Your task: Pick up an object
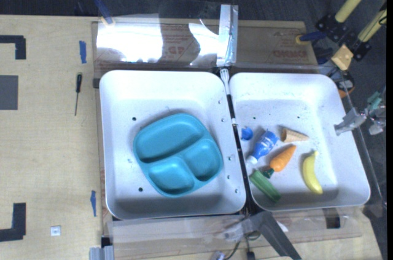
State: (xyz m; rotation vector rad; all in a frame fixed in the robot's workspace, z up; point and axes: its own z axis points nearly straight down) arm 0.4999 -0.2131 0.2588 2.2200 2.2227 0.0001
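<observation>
1. Right bin [319,90], 6 o'clock end: green toy [264,184], carrot [282,158], banana [311,173], bunched low, probably slid downslope.
2. Left bin [123,93]: blue divided tray [178,153].
3. Gripper [359,119] at 3 o'clock rim; grip state: cannot tell.

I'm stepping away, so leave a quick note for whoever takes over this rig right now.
Tool: at the right bin's right edge, above the rim; open or shut can't be told, and nothing is seen in it.
Right bin contents: banana, carrot, blue-and-white tube, green piece, cone, small blue piece.
Left bin: blue divided tray.
Done: nothing picked.
Left: grasp and lift one object.
</observation>
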